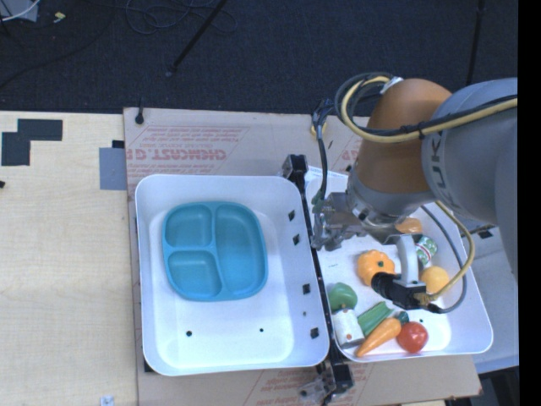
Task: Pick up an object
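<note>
Nothing is lifted yet, as far as I can judge; the two-finger gripper (pixel 328 227) hangs low over the shallow white right bin (pixel 475 326), near its left wall, and whether it is wide or narrow cannot be told; candidates lie loose toward that bin's near edge: a round orange toy fruit (pixel 372 265), an orange plastic carrot (pixel 380 335), a red toy tomato (pixel 412 337); a blue three-compartment plastic plate (pixel 213 250) sits in the white left bin (pixel 220 345); grasp and lift remain.
</note>
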`<state>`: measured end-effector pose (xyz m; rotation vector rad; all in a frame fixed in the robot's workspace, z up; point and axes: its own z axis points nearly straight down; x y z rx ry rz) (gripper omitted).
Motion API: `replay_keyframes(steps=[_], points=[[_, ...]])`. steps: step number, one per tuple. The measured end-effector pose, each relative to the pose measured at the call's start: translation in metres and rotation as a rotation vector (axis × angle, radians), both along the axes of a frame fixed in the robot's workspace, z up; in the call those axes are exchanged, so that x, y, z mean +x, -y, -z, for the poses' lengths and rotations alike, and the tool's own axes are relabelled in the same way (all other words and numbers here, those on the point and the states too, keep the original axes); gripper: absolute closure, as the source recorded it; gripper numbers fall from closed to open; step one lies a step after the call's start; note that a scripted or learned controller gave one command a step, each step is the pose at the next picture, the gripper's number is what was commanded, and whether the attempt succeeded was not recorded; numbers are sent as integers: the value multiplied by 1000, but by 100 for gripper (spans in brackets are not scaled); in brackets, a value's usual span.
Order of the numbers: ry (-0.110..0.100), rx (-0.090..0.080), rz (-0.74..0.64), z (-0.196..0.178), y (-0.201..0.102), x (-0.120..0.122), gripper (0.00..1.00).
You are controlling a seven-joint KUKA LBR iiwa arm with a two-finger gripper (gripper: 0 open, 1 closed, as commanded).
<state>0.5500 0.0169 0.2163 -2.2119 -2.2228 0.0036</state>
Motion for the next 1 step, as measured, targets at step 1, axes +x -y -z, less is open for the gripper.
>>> replay_keyframes(steps=[1], points=[[3,-2,3,-15,-15,5,100]])
